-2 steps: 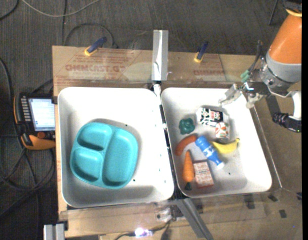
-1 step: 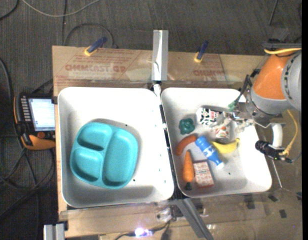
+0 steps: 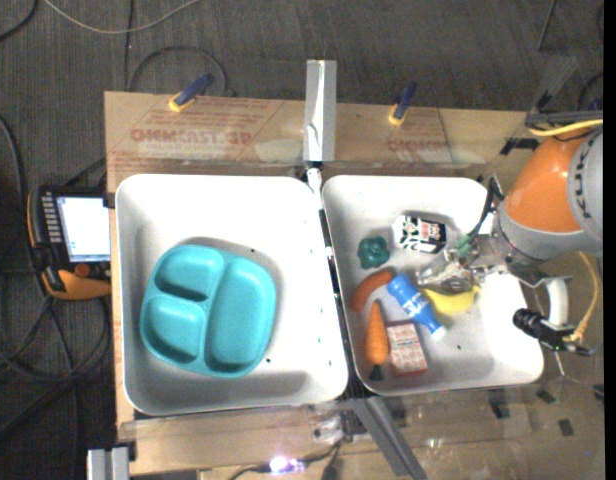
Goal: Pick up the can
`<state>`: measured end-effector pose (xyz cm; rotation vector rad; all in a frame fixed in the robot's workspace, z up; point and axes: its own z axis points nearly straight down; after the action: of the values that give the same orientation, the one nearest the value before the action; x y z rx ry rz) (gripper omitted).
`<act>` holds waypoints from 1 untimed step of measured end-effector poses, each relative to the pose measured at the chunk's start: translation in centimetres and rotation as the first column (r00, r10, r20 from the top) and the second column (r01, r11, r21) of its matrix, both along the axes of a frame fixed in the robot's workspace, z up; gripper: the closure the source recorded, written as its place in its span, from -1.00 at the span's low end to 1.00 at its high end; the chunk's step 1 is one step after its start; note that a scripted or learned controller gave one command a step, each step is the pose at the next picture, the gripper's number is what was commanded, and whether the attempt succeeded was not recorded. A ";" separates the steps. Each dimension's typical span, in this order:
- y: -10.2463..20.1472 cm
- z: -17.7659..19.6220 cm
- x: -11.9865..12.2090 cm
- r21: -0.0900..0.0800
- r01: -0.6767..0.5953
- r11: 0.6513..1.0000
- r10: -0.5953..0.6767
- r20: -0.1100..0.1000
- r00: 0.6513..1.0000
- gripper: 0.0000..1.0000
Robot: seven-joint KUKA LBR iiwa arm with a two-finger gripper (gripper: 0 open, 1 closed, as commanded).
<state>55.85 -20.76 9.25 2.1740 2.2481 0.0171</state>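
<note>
Gripper [image 3: 450, 266] low over banana [image 3: 450, 299] | jaw state: cannot tell | you should shift up-left, centre over can [image 3: 420, 232], then descend.

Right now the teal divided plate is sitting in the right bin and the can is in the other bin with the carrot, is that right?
Not quite. The camera view shows the teal divided plate in the left bin, not the right. The can lies in the other bin with the carrot, as you said.
</note>
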 end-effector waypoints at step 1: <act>0.0 0.9 0.0 0.000 0.001 1.000 -0.001 -0.001 1.000 1.00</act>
<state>55.84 -20.81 10.11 2.1756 2.2474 0.0162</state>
